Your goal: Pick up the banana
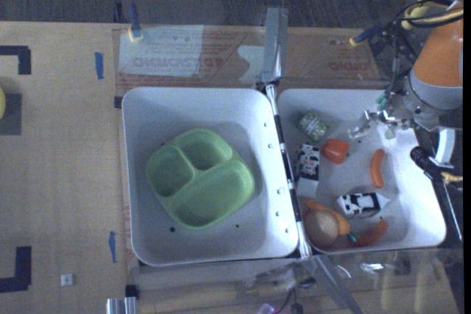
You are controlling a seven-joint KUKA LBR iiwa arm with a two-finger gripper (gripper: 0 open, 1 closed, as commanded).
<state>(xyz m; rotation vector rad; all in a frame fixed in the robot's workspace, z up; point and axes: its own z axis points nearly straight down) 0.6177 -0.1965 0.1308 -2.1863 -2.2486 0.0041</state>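
End effector [375, 121], grip state we can't tell, hovers over right bin [427, 232] rim, no banana grasped yet.

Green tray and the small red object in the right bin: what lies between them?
Camera view: the bins' adjoining walls, then a black-and-white block, lie between green tray and red object.

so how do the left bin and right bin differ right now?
The left bin holds one thing, a green divided plate; the right bin holds many small items, among them two black-and-white cow toys. The arm reaches over the right bin, not the left bin. The left bin looks wider in this view. Both are shallow, white, and meet at a shared edge.
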